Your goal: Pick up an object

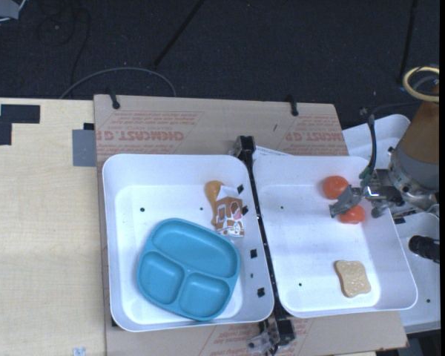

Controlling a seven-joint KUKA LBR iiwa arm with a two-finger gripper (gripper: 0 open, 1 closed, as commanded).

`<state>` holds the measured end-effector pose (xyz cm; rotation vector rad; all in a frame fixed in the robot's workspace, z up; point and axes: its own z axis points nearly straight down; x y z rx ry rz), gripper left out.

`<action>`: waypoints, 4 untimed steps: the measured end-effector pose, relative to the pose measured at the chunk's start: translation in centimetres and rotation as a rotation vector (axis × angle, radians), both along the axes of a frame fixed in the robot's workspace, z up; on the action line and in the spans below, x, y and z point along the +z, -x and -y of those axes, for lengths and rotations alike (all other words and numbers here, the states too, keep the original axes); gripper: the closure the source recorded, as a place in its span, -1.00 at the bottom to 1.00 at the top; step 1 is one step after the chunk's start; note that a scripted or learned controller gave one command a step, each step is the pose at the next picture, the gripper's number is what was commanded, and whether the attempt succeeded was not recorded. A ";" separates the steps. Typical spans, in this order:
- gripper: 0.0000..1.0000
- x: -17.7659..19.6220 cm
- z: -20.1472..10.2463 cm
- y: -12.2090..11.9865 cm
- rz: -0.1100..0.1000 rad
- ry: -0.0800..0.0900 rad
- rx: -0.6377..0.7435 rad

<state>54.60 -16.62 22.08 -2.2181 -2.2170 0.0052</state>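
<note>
Two orange-red round objects are seen in the right bin (408,291), at the middle right of the frame. The upper orange ball (336,186) lies near the bin's far wall, and the lower orange piece (351,215) sits just below and to the right of it, partly covered by the pincer (346,201). The pincer is reached in from the right edge of the frame, its dark fingers spread and pointed left, with one fingertip (338,208) laid against the lower orange piece. Whether that piece is actually gripped between the fingers cannot be told; the fingers appear parted rather than clenched. The arm (423,143) is seen at the far right, with a tan-orange band above the grey wrist.

Lower in the same bin, toward the lower right of the frame, a slice of toast (353,278) is laid flat, well apart from the orange objects.

The left bin (122,199), in the centre of the frame, is occupied by a blue divided plate (187,268) at its lower part. Above the plate, near the wall shared with the right bin, a small printed packet (229,218) is found, with a brown piece (213,192) touching its upper left.

Both bins are set on a cardboard sheet (208,128) on the light wooden counter (37,228).
</note>
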 end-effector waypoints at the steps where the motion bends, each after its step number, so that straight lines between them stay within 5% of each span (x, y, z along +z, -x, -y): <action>1: -1.00 -5.1 0.8 -0.3 -0.002 -0.001 0.000; 2: -1.00 -9.5 0.8 0.2 -0.001 -0.001 0.001; 3: 1.00 -8.3 0.9 0.1 0.001 0.000 -0.002; 4: 1.00 -4.0 0.6 0.3 0.007 0.002 0.002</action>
